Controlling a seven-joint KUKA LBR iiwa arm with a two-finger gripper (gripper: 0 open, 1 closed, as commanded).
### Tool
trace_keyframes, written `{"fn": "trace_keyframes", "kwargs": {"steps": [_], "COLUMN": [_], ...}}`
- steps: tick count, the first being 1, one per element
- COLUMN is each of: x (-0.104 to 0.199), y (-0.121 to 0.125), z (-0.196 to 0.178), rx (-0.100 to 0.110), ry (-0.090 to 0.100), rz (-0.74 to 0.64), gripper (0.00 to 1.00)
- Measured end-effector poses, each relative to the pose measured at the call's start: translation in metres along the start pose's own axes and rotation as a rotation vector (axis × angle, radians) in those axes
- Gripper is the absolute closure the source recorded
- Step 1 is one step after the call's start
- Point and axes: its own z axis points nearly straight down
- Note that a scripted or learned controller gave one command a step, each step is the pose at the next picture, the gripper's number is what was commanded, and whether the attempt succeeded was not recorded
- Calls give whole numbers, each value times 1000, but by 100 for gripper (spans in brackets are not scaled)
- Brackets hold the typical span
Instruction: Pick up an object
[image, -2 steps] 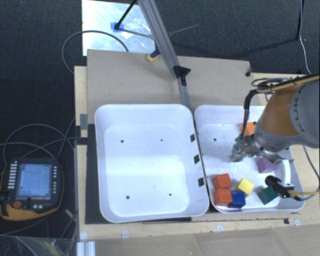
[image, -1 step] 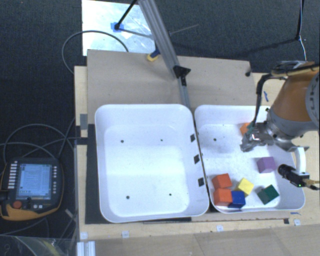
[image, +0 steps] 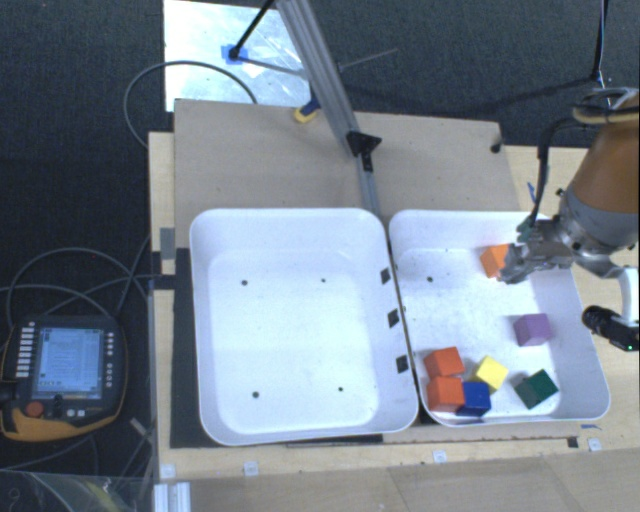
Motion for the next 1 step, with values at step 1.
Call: {"fn": "trace_keyframes", "kwargs": {"steps": [1], "x": [-1], "y": [2], "z": [-41], "rx": [1], "ry": [1], "rz": [-1], "gripper": [100]}}
